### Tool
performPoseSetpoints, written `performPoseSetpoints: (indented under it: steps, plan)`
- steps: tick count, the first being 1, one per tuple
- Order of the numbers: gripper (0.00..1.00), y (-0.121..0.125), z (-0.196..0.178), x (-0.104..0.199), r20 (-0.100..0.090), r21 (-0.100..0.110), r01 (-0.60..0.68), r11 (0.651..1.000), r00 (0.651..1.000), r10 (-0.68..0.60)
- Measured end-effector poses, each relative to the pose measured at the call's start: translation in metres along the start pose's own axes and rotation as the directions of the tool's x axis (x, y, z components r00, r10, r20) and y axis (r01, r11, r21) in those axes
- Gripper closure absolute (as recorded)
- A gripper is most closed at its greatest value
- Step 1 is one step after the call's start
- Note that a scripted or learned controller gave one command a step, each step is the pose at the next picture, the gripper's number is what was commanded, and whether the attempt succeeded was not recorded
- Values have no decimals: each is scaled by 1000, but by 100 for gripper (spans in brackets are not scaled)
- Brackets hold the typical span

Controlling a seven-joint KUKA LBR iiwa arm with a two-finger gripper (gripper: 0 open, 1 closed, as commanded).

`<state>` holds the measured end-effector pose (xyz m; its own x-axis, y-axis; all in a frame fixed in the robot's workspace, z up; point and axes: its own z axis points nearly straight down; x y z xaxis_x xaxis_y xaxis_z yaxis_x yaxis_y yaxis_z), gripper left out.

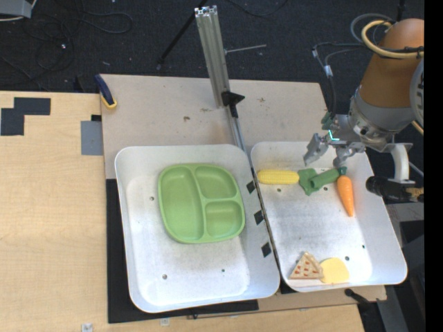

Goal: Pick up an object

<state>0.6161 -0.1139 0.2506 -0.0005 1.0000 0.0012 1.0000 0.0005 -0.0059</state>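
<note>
My gripper (326,155) hangs over the back of the right bin (315,227), open, with nothing between its fingers. Just below it in the view lies a green object (319,180), apart from the fingertips. A yellow corn cob (278,178) lies to the left of the green object, touching its end. An orange carrot (345,196) lies to its right. Near the bin's front edge sit a waffle-like wedge (305,268) and a yellow piece (335,271), side by side.
The left bin (138,254) holds a green divided plate (202,203). An upright metal post (213,54) rises behind the bins, near their shared edge. Black clips (257,216) line the gap between the bins. The arm's grey and orange body (391,75) stands at the right.
</note>
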Motion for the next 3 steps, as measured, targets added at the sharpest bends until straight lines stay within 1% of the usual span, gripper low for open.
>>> performPoseSetpoints:
  steps: [1,3]
  plan:
    - [0,1,-1,0,0,-3,0,1000,1000,0]
    - [0,-3,128,0,0,4,-1,1000,1000,1]
